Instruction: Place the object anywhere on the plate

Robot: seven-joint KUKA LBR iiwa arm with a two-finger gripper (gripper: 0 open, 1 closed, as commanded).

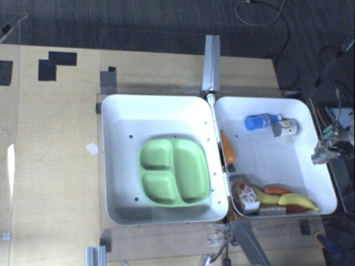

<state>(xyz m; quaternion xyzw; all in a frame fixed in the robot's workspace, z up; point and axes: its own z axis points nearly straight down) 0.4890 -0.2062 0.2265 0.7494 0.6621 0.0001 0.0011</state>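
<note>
A light green plate (175,170) with three compartments lies in the middle of the left white bin (119,121). The right bin (299,165) holds the loose objects. A blue-capped bottle (270,123) lies on its side near the back. An orange carrot (227,147) rests along the left wall. At the front wall sit a brown-and-white packet (246,197), a yellow banana (291,200) and a red piece (279,191) behind it. A grey metal part that looks like my gripper (327,150) hangs over the right bin's right rim, apart from all objects.
A metal post (211,65) stands behind the divide between the bins. Cables (333,65) and hardware crowd the right side. The wooden bench (50,165) spreads out to the left of the bins.
</note>
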